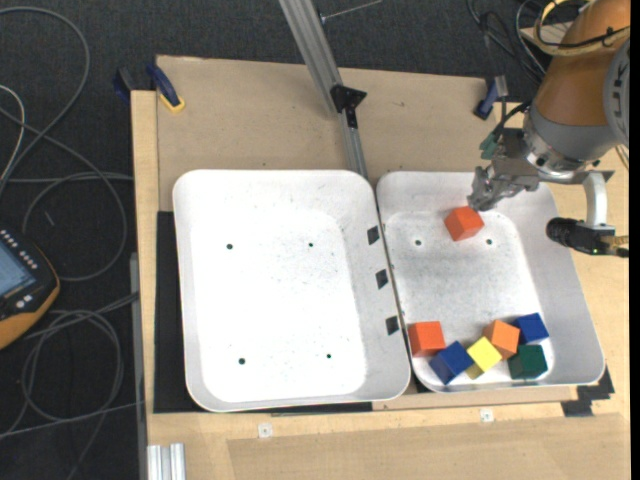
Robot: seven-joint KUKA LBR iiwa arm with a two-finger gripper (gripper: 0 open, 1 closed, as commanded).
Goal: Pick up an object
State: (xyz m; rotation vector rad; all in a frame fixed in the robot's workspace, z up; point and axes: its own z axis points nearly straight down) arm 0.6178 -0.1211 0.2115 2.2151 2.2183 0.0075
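Your gripper point(488, 196) sits just above the orange block point(463, 223) in the right bin point(560, 278). You cannot tell the jaws' state. Six blocks point(483, 349) crowd its near edge.

Grey arm point(580, 88) reaches in from the right, wrist bent down, gripper point(487, 196) pointing downward

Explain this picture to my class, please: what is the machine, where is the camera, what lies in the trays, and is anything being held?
One camera looks down at a slant on a wooden bench bearing two shallow white trays. The machine is a robot arm, grey and orange, reaching in from the right. Its gripper hangs over the far end of the right tray, just above a lone orange block. Whether it grips that block cannot be told from here. At the tray's near end sits a cluster of blocks: orange, blue, yellow and green. The left tray is beside it.
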